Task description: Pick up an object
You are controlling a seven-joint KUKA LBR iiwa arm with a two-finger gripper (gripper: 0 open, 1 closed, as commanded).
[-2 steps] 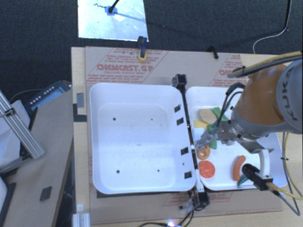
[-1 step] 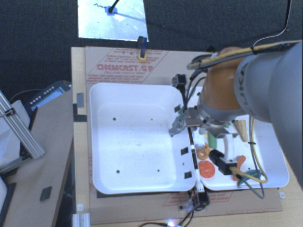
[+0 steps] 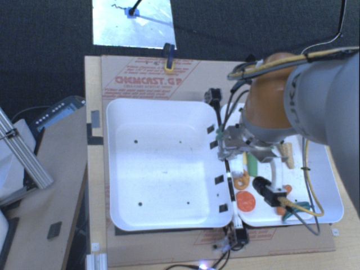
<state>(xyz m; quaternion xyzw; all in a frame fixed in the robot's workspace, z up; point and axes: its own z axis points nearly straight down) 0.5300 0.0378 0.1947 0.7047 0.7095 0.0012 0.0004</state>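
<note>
On the left sat the left bin [image 3: 163, 167], nothing in it to grab. Across the divide, the right bin [image 3: 332, 198] held the goods: an orange ring [image 3: 242, 180], an orange disc [image 3: 246, 201], a green stick [image 3: 252, 165]. The gripper [image 3: 247, 151] hung low over them, looking mid-descent; jaw state, cannot tell. Next call, by my reckoning: centre over one piece and clamp it.

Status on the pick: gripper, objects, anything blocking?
Gripper low over the right bin, grasp not visible. Orange disc, orange ring, green piece beside it. Arm covers the rest.
</note>
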